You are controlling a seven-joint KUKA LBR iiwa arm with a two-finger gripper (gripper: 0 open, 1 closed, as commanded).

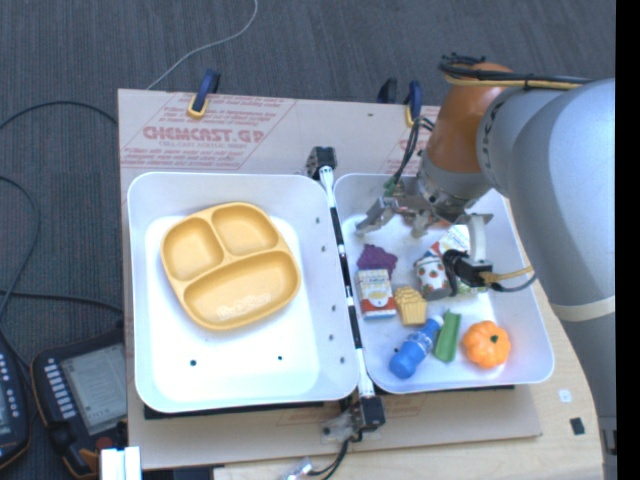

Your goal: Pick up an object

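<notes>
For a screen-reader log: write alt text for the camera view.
A grey arm's gripper hangs over the right bin, above a purple item, a small carton, a blue bottle and an orange pumpkin. The left bin holds a yellow divided plate.

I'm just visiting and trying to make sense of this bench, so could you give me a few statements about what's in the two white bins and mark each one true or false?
1. The yellow three-compartment plastic tray lies in the left shallow white bin. True.
2. The small orange toy pumpkin sits inside that tray. False: it lies in the right shallow white bin, near its front right corner.
3. The blue plastic bottle lies beside the green cylindrical stick. True.
4. The arm's tool is over the left bin. False: it is over the back of the right bin.
5. The purple toy piece lies just behind the small red and white carton. True.
</notes>
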